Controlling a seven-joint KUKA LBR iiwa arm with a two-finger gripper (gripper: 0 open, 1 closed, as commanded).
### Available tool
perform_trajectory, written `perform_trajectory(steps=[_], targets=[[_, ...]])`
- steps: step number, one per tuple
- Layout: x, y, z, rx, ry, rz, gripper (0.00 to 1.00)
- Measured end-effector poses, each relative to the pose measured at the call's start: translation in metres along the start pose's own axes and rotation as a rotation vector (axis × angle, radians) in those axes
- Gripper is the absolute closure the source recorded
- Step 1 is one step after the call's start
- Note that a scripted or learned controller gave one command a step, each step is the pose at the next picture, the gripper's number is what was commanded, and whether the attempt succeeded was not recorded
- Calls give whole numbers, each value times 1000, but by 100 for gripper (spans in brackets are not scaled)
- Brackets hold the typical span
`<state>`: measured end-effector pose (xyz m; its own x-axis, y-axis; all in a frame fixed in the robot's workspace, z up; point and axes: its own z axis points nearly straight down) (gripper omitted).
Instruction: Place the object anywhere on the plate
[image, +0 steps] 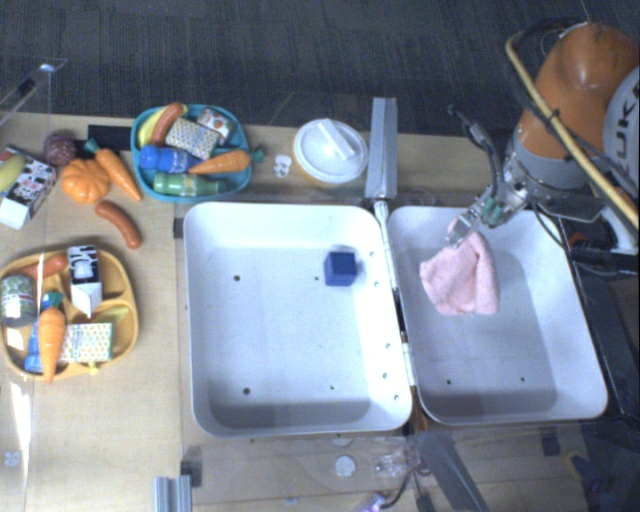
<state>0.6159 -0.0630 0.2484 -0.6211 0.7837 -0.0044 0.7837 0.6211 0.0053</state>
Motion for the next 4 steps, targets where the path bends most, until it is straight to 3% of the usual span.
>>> perform_trajectory(steps=[1, 3, 4], targets=[[1, 2, 24, 2, 2, -3, 100], [76, 66, 10, -2, 1, -807, 100], [113, 103, 17, -3, 1, -899, 100]])
